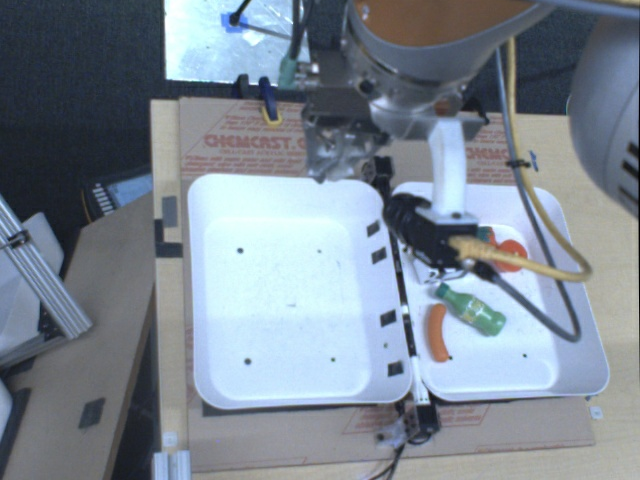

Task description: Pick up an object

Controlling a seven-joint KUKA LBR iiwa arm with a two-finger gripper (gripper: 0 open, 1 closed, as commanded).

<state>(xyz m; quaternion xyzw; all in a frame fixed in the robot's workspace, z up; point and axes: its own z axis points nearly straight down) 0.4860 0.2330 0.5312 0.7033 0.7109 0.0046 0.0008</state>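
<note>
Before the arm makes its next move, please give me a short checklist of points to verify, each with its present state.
1. Objects to pick are present: ok. A green bottle, an orange carrot-shaped piece and a red item lie in the right bin.
2. Hand above a target: not ok. The hand is at the far rim of the left bin, away from them.
3. Hand open and ready: cannot tell; it is blurred.
4. Green bottle free on top: ok; nothing lies on it.
5. Red item fully visible: not ok; robot parts cover part of it.
</note>
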